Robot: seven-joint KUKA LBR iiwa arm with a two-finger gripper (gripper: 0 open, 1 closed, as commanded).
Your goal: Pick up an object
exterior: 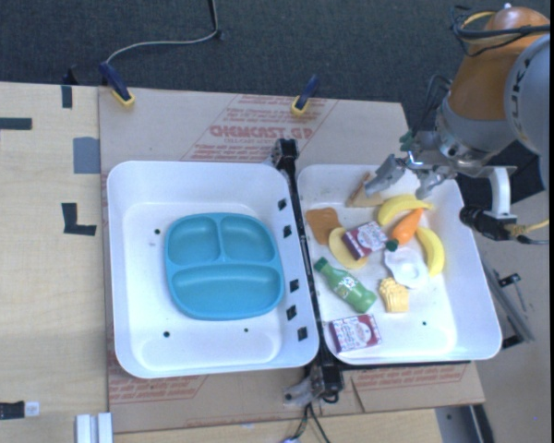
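Camera view, upper right: my gripper (408,175) hangs with fingers spread and holding nothing above the right bin (475,335), poised over its crowded far end, where a carrot (405,225) lies just below for picking.

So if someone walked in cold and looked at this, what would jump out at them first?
Probably the blue divided plate, alone in the left bin. Next, the jumble of toy food in the right bin: bananas, a carrot, a green bottle. Then the grey and orange arm at upper right, its open claw hanging over that bin's far edge.
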